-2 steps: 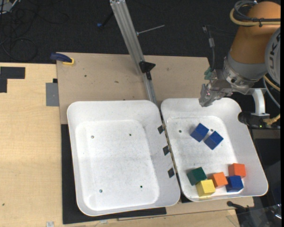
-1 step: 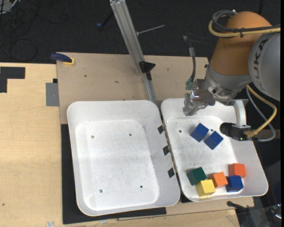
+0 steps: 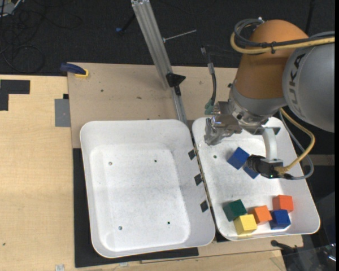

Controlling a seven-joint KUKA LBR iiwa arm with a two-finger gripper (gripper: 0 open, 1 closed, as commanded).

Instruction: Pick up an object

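Observation:
My gripper [image 3: 213, 133] hangs over the far left part of the right bin [image 3: 223, 185], under the arm's orange band. A blue block [image 3: 238, 157] lies tilted just to its right, a short way from the gripper and not touching it. A second, darker blue piece [image 3: 252, 170] sits right behind that block, beside a black cable fitting. Along the near edge of the same bin lie a green block [image 3: 234, 209], a yellow block [image 3: 246, 223], an orange block [image 3: 262, 214], a red block [image 3: 283, 202] and another blue block [image 3: 280, 219].
The left bin [image 3: 135, 191] adjoins the right one, with black clips [image 3: 198, 179] on the shared rim. An aluminium rail [image 3: 157, 52] leans from the back toward the bins. A blue clamp [image 3: 73, 68] sits at the bench's far left corner. The arm's cables [image 3: 299, 165] loop over the right bin's right side.

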